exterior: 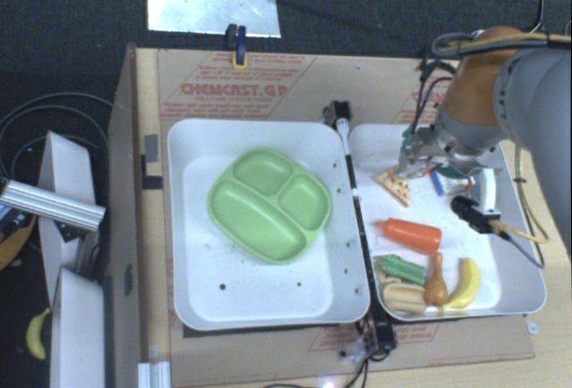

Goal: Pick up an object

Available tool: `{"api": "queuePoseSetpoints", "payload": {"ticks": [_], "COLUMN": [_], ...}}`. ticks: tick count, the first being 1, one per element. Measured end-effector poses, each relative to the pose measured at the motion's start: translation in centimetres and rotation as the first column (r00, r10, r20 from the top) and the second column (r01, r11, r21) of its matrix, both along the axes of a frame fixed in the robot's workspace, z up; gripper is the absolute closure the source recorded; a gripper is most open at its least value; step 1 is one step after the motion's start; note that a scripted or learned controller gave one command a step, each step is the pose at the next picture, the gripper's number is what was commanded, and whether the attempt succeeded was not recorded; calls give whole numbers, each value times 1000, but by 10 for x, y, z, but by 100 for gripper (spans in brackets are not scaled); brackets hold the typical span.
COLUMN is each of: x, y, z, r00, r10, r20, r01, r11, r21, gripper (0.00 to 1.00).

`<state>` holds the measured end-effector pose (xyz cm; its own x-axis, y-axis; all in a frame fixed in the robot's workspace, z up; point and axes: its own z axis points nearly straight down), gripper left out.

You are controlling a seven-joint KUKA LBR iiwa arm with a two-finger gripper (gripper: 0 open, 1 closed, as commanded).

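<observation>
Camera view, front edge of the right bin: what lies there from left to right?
Green toy vegetable above a tan bread roll → brown drumstick → yellow banana.

The arm runs off the right edge, and its wrist hides the claw; a blue item beneath stays unidentifiable.

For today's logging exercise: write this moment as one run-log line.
arm: over right bin | gripper: above pizza slice | grasp: unconfirmed | left bin: green tray
</observation>
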<state>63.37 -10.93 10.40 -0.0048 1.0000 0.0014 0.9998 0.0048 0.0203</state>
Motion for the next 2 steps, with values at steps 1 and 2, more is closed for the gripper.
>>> {"api": "queuePoseSetpoints", "payload": {"ticks": [1, 2], "x": [-53, -64], "y": [-53, -32], "z": [47, -2], "r00": [1000, 1000], "r10": [-9, -3], "r20": [-19, -23], "r01": [9, 3], "r11": [1000, 1000], "r21": [-4, 0], "gripper": [100, 100]}}
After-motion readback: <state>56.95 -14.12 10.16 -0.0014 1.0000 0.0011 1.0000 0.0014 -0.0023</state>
